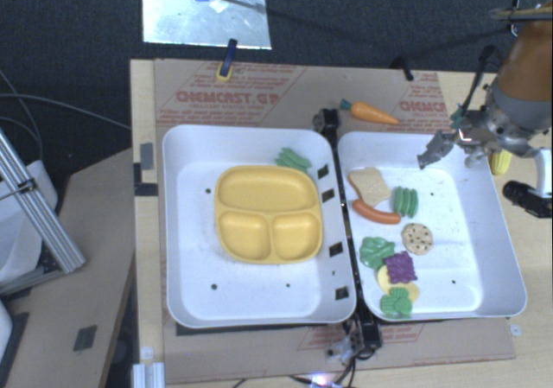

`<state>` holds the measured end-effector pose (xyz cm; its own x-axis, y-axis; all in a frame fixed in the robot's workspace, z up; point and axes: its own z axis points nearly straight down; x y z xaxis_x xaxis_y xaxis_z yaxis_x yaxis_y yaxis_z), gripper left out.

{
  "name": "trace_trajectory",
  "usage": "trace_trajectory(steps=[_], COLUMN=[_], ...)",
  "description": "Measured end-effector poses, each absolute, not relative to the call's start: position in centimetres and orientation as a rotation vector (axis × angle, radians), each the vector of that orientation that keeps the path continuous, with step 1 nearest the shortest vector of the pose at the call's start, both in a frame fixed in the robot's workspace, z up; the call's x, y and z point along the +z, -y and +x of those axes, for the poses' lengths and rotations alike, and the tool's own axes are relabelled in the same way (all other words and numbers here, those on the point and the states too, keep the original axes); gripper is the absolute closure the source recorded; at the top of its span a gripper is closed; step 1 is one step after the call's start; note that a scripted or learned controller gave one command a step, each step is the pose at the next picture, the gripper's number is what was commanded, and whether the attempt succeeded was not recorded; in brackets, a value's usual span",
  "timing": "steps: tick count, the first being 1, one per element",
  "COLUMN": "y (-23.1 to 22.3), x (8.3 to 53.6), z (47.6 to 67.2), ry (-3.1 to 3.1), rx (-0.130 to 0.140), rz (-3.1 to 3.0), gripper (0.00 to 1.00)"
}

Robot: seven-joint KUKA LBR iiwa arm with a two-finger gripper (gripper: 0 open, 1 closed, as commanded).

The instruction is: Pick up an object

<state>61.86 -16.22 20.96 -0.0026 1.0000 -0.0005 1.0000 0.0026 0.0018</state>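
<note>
Several toy foods lie loose in the right bin (pixel 492 231), all below and to the left of the pincer (pixel 449 146), none of them touching it. Nearest is a slice of bread (pixel 368 184), down and left of the fingertips, with an orange sausage (pixel 376 213) lying along its lower edge. Just right of that pair, and almost straight below the pincer's left finger, sits a green ridged vegetable (pixel 405 200). Farther down come a round cookie (pixel 417 238), a green leafy piece (pixel 375 251), a purple bunch of grapes (pixel 400 268) resting over a yellow piece (pixel 386 278), and a green broccoli-like piece (pixel 397 302) near the bin's front wall.

The pincer hangs over the upper right corner of that bin, and whether its fingers are spread or pressed together cannot be told; nothing shows between them. Behind it the orange band (pixel 525 71) rises toward the arm's upper right.

Up and to the left of the pincer, outside the bins on the cardboard, lies a toy carrot (pixel 371 112). Well to its left, the left bin (pixel 181 205) holds a yellow divided plate (pixel 266 212) with green beans (pixel 294 159) just beyond the plate's far rim.
</note>
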Motion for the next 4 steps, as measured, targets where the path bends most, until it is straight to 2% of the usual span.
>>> trace_trajectory(steps=[1,2,3,4], y=[21.0,11.0,11.4,2.4], x=[12.6,8.4,9.7,19.0], z=[51.5,48.7,49.0,54.3], ry=[-2.22,-2.229,-2.219,-2.233], rx=[-0.011,0.007,0.01,0.018], rz=[2.236,2.213,2.212,2.199], gripper=[0.0,0.0,1.0,1.0])
